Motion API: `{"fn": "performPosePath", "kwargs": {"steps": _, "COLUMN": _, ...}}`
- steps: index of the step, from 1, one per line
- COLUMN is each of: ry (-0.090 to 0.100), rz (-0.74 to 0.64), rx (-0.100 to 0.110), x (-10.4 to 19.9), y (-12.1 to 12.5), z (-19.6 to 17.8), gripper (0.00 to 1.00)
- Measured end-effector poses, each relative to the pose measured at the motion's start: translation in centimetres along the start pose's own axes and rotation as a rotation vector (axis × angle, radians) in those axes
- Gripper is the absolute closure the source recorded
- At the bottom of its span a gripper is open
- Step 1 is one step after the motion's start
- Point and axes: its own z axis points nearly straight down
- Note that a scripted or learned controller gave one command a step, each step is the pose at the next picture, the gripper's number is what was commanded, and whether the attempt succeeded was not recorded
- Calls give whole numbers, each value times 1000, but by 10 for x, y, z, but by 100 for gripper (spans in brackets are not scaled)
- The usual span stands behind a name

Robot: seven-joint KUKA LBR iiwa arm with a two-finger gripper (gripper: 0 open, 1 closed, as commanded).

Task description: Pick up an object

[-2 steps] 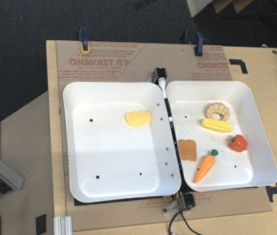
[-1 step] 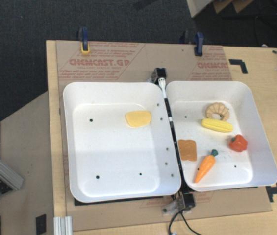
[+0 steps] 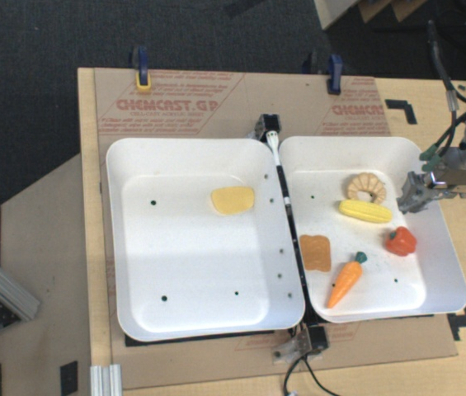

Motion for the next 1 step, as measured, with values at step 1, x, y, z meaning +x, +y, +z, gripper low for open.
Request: {"fn": "performPosePath", "kwargs": {"steps": 1, "ry": -3, "rz": 7, "rx": -3, "x": 28, "y": 1, "z": 51, "gripper": 100}}
